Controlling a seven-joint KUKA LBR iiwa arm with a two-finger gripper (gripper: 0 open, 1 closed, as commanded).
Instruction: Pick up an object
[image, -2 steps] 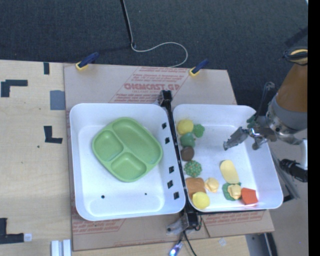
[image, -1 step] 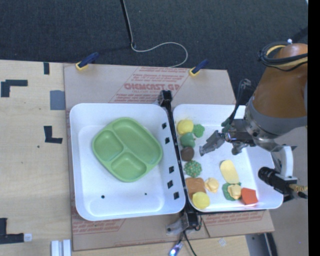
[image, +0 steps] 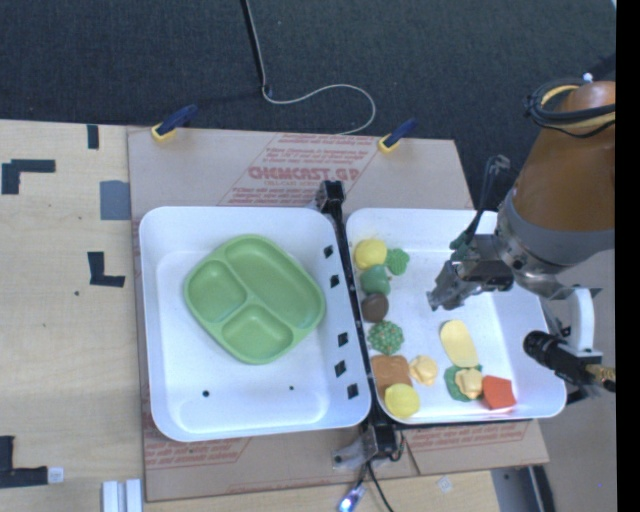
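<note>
Toy food pieces (image: 385, 335) line the right bin's (image: 520, 405) left wall and near edge, while the gripper (image: 447, 293) hovers above its middle, finger state impossible to tell.

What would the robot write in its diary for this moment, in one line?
task: pick up an object | gripper: above right bin, nothing seen held | nearest: pale yellow piece | green tray: left bin
</note>
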